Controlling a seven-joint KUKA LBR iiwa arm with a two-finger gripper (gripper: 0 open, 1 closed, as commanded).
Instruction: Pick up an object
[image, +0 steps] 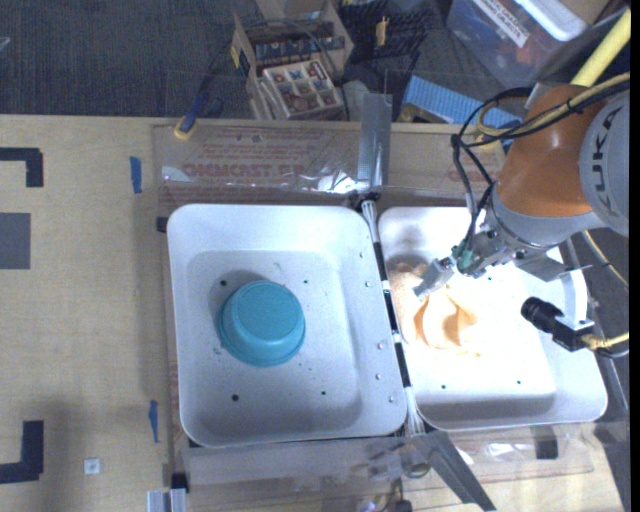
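Above the right-hand shallow white plastic bin (580, 395), my two-finger gripper (440, 275) hangs low from the grey arm with its orange band (545, 170), just over the crumpled orange soft object (445, 320) lying against that bin's left wall. A paler, washed-out lump (403, 270) sits at the same wall, a little farther back; glare keeps me from telling what it is. Whether I have the gripper spread or closed I cannot tell, since the tip reads as one grey wedge, and nothing shows clasped in it. The round teal plastic bowl (262, 322) rests upside down near the middle of the neighbouring left-hand white bin (190, 240), well apart from me.

I judge the orange piece my nearest target, not yet grasped. To do this well I should centre over its raised fold rather than its flat edge, keep clear of the bin wall beside it so neither side of my tip catches the rim, descend straight, close firmly, and lift slowly enough to see that the limp material comes up with me.
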